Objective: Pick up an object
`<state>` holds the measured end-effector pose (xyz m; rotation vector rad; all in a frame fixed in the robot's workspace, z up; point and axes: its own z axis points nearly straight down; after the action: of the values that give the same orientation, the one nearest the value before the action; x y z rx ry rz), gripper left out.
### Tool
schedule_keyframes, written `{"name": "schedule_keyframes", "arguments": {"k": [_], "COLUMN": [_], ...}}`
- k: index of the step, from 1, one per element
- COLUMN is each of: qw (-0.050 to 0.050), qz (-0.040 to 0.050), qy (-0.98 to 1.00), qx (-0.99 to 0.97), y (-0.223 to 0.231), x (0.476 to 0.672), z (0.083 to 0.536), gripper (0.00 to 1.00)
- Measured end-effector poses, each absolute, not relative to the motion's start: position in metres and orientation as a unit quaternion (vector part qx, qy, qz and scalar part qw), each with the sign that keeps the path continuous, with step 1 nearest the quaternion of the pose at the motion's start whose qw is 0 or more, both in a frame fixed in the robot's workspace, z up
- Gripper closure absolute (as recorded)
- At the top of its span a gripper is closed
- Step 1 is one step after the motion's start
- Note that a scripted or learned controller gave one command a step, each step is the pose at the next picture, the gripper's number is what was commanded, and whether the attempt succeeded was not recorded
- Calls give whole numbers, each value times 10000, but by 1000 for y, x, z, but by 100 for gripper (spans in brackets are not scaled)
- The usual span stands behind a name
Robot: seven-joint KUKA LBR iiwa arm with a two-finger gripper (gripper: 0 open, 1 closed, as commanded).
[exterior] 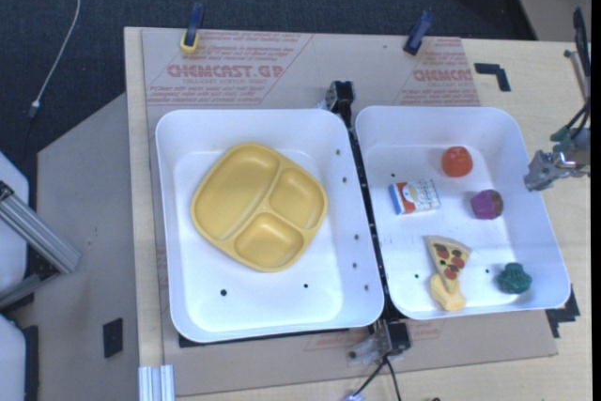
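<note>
We see the gripper [549,166] at the right edge of the right bin [526,230], and we cannot tell how it is set. Inside that bin lie a red ball [457,161], a purple ball [486,204], a green toy [514,278], a pizza slice [447,269] and a small carton [414,197], all apart from the gripper. The left bin [188,286] holds a yellow divided plate [260,206].
</note>
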<state>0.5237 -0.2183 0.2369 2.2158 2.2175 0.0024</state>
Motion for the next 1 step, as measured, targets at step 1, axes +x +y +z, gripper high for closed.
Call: {"name": "schedule_keyframes", "arguments": {"k": [1], "qw": [37], "qz": [10], "qy": [7077], "qx": [7065], "y": [-219], "x": [525], "z": [290], "gripper": [100]}}
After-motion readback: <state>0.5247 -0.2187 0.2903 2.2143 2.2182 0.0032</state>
